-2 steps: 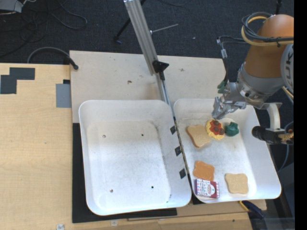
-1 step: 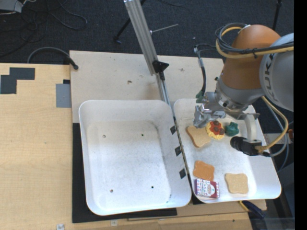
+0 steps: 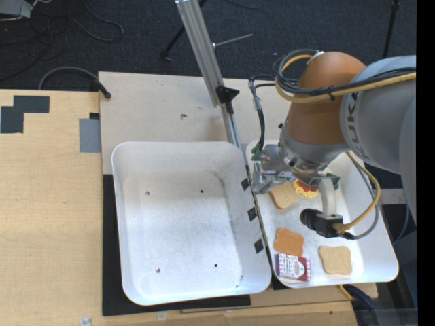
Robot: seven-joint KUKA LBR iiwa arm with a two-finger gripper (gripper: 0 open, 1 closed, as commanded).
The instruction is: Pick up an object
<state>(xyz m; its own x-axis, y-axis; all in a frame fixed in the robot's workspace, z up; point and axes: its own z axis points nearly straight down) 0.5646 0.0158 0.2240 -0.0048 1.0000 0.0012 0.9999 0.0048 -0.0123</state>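
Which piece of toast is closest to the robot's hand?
The pale toast slice at the top of the right bin, right under the hand. The orange-brown slice and the pale slice lie nearer the front edge.

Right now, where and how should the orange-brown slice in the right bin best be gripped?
The orange-brown slice lies flat on the floor of the right bin, so I would come straight down from above and close the jaws across its two opposite side edges. It sits close above the red-and-white packet, so spanning left to right probably avoids snagging it.
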